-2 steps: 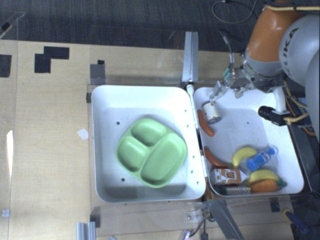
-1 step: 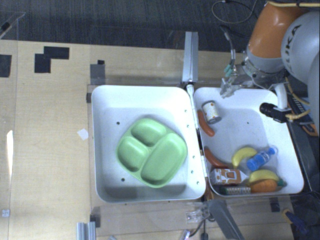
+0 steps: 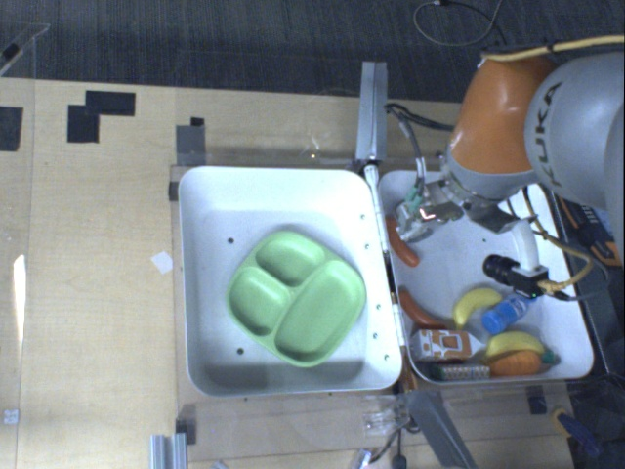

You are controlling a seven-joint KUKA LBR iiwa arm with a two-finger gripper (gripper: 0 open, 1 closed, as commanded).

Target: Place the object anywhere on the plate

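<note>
**Ana:** Over the right bin, near its upper left corner, hangs the tool, reaching in from the grey arm with the orange band. Whether it is wide or narrow I cannot tell; the wrist hides the tips from above.

**Ben:** Is anything held in it?

**Ana:** Nothing shows between its tips. Just below the tool and slightly to its left, a red sausage lies against the bin's left wall. Whether the tool touches it, I cannot tell.

**Ben:** And the plate?

**Ana:** The green plate, with three compartments, sits well to the tool's left and lower, in the middle of the left bin. Nothing lies on it.

**Ben:** What else is near the tool?

**Ana:** Further below it, a second sausage lies by the same wall. Below that is a small printed carton. Down and to the right of the tool lie a yellow banana, a blue bottle, another banana and an orange carrot, all close together. A black part with cables sits to the tool's lower right.

**Ben:** And both bins?

**Ana:** Side by side on the pale wooden counter, touching along a shared edge.
</note>
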